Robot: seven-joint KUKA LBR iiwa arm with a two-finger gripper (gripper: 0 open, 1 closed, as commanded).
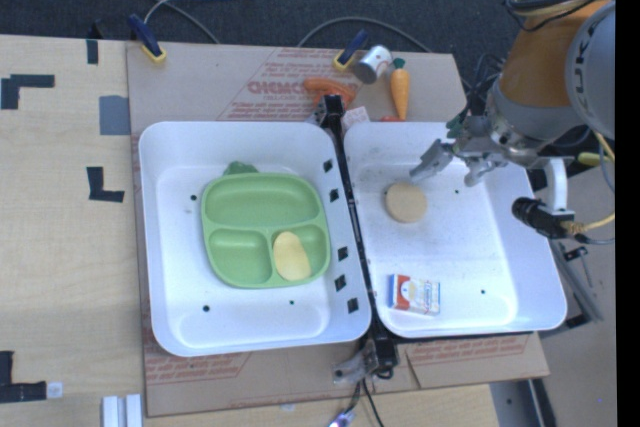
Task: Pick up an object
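A round tan cookie (406,203) lies in the right bin (520,295), near its middle. A small red, white and blue carton (414,295) lies flat near that bin's front edge. In the left bin (170,165) a green divided plate (262,205) holds a yellow piece of food (291,256) in its lower right compartment. My gripper (443,175) hangs over the back of the right bin, just up and right of the cookie. Its fingers (430,162) are spread open and nothing is between them.
Behind the bins, on the cardboard, lie a toy carrot (400,90), an orange item (330,87) and a small silver can (372,63). Blue and yellow clamps (147,37) grip the cardboard's back edge. Black clips line the divider (345,215) between the bins.
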